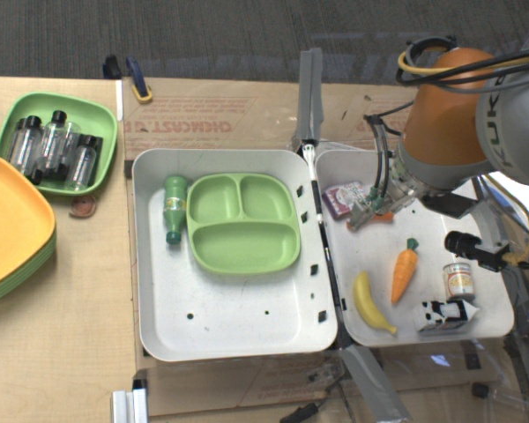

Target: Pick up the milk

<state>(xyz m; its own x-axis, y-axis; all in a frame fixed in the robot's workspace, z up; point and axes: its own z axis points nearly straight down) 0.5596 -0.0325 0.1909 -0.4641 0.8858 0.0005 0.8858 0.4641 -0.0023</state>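
The milk (443, 315) is a small carton with black and white cow patches, lying at the front right corner of the right bin (502, 311). My gripper (368, 208) hangs low over the back left part of that bin, right beside a purple packet (339, 199). It is well away from the milk, up and to the left of it. The orange-banded wrist (445, 104) rises above the gripper and hides part of the bin's back wall.
In the right bin, a carrot (404, 271), a banana (371, 302) and a small jar (459, 280) lie between the gripper and the milk. The left bin (159, 324) holds a green divided plate (242, 223) and a green bottle (174, 207).
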